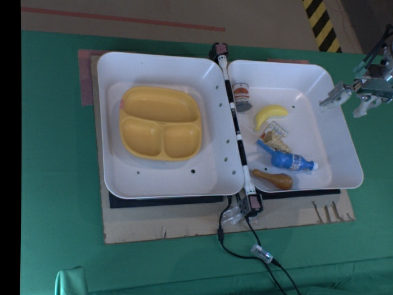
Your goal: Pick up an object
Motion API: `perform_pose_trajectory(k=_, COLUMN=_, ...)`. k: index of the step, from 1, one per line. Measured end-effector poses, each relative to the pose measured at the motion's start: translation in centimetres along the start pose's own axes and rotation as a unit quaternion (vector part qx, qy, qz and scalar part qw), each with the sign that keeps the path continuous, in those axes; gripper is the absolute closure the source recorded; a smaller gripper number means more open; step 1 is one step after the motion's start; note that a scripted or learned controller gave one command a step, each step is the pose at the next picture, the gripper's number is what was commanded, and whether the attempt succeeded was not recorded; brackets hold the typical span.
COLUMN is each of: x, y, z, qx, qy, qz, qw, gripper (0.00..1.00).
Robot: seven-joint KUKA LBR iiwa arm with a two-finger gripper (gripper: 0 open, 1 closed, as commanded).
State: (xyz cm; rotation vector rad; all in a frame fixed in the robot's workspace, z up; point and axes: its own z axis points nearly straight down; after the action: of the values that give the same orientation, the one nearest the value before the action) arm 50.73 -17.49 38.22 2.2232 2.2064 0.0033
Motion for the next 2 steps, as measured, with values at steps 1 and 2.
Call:
perform_pose_trajectory(k=1, x=-1.0, y=4.6, z=17.4, qx=0.0, qy=-0.001, qz=0.0, qw=1.0, gripper=0.0)
perform_pose_trajectory(k=2, x=-1.5, y=1.8, z=19.5, qx=-0.007, qy=-0.003, qz=0.0, qw=1.0, gripper=0.0)
